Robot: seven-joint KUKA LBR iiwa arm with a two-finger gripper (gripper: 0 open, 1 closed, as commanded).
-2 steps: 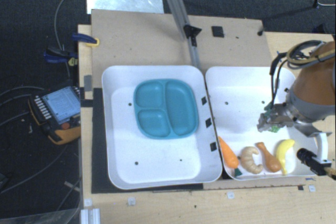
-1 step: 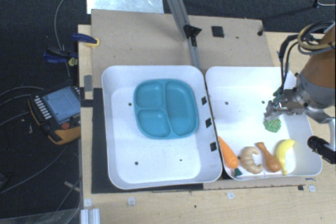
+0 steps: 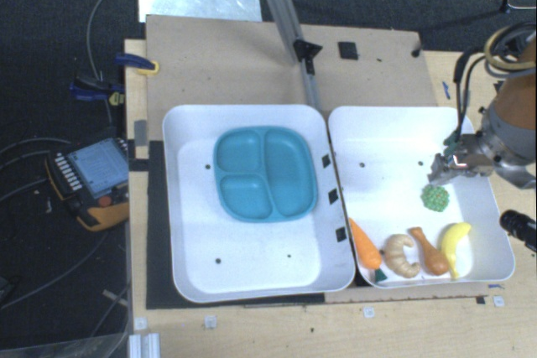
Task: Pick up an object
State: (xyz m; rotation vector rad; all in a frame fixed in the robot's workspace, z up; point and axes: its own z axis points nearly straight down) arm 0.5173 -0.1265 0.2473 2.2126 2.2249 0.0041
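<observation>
Hovering gripper (image 3: 449, 166): you see it over the right bin (image 3: 394, 130), at the frame's right, just above the green broccoli piece (image 3: 435, 198).
Fingers: you cannot tell whether they are apart or together.
Toy food: carrot (image 3: 364, 243), croissant (image 3: 402, 255), drumstick (image 3: 427, 251) and banana (image 3: 454, 243) line the right bin's lower edge.
Left bin (image 3: 189, 205): your blue divided plate (image 3: 266, 173) sits at its upper centre.
</observation>
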